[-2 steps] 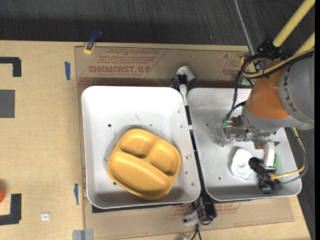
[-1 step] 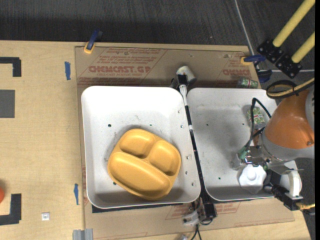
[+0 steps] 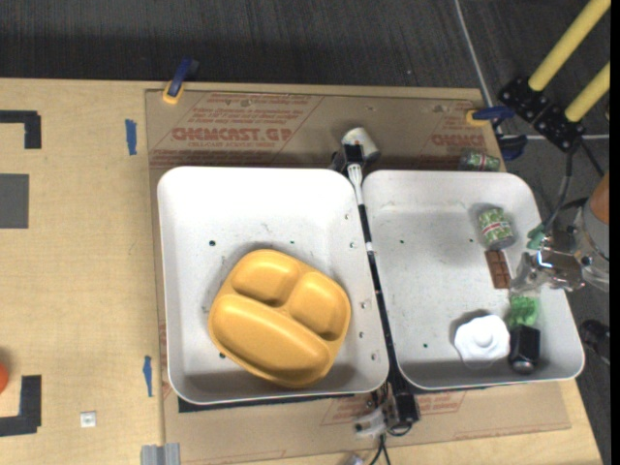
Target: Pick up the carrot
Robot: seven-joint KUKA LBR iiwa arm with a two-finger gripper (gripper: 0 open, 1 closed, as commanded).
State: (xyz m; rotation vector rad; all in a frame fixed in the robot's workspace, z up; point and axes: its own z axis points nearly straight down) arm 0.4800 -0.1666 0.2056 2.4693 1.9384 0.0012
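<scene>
Several small items crowd the right shallow white bin (image 3: 426, 260), so the end effector (image 3: 554, 264), its state unclear, risks grasping no carrot.

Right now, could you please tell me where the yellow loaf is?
In the camera view, the yellow loaf lies in the left bin, toward its lower edge and nearer the right bin.

Arm (image 3: 593, 250) cut off by right edge, fingers indistinct.
</scene>
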